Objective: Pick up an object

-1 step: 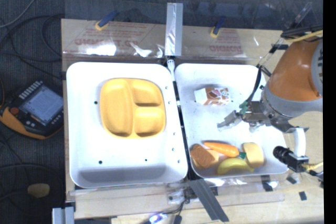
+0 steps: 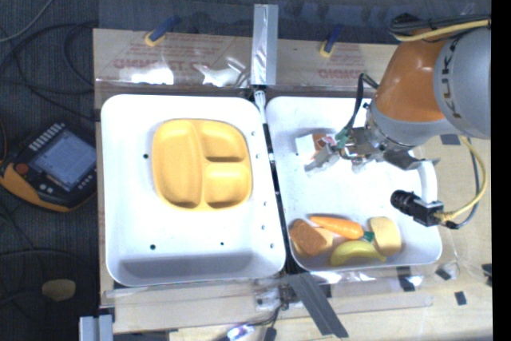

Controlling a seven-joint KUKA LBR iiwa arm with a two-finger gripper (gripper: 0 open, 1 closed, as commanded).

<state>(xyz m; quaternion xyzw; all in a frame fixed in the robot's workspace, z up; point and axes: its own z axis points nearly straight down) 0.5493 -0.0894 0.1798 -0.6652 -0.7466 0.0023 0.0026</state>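
Camera view: one fixed look from above, at a slant, on both bins.
Fingers: the gripper (image 2: 326, 153) hangs in the upper middle of the right bin; whether its fingers are apart or together cannot be told, they are small and blurred against the white floor.
Near the fingers: a small white piece with a red-brown spot (image 2: 313, 143) lies just at 10 o'clock from the gripper tip; contact cannot be judged, and nothing is seen between the fingers.
Wrist and arm: the grey wrist and the orange band (image 2: 409, 84) stand at 2 o'clock from the gripper, coming in from the right side.
Right bin: the right bin (image 2: 279, 172) holds a group of play food along its near edge, at 5 to 6 o'clock from the gripper and well apart from it.
Objects to pick: carrot (image 2: 335, 226) lies across the group; brown bread piece (image 2: 306, 239) is at its 8 o'clock, touching; yellow banana (image 2: 356, 252) is at its 5 o'clock; pale yellow block (image 2: 385, 234) is at its 3 o'clock.
Left bin: the left bin (image 2: 128, 251) carries a yellow divided tray (image 2: 202, 164), a little above its centre.
Outside the bins: a handheld controller (image 2: 49, 165) lies on the floor at 9 o'clock from the left bin.
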